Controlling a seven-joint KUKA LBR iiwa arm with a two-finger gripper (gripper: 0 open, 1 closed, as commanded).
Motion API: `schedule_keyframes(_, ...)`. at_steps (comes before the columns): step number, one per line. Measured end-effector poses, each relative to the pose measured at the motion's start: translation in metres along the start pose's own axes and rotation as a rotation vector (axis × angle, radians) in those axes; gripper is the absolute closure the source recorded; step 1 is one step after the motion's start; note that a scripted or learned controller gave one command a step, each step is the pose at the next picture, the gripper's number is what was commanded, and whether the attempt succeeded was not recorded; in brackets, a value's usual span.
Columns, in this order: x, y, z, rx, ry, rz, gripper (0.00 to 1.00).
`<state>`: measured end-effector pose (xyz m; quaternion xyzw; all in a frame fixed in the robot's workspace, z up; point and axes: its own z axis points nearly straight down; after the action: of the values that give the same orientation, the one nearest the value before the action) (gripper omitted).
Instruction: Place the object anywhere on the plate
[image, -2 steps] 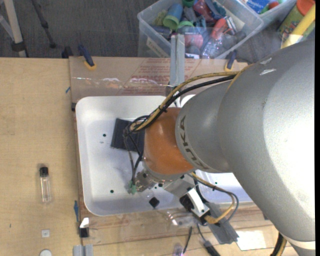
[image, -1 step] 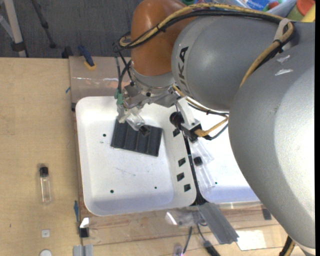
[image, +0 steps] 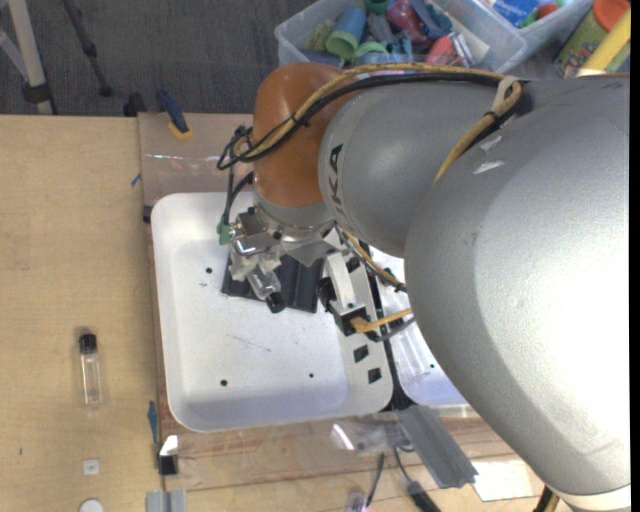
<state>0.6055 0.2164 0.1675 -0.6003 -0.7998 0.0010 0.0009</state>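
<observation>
gripper (image: 262, 283) sits low over the left bin (image: 190, 300), centre-left of frame, just above something dark and flat (image: 300, 285), possibly the plate. can't tell its state, wrist blocks it. can't make out the object either. dark patch spreads right and down from the tool; no long axis readable.

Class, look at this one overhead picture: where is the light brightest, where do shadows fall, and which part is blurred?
Camera view: the white bin is bright, nearly washed out; dark shadow sits under the gripper; the grey arm looms soft and out of focus at right; the small vial on the bench stays fairly sharp.
</observation>
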Motion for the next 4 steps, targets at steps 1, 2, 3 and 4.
schedule_keyframes(1, 0.0, 0.0, 0.0, -0.001, 0.0, 0.0, 0.0)
schedule_keyframes(2, 0.001, 0.001, -0.01, -0.002, 0.0, 0.0, 1.0)
schedule_keyframes(3, 0.0, 0.001, 0.076, -0.007, 0.005, 0.794, 1.0)
schedule_keyframes(4, -0.012, 0.03, 0.076, 0.004, 0.004, 1.12, 1.0)
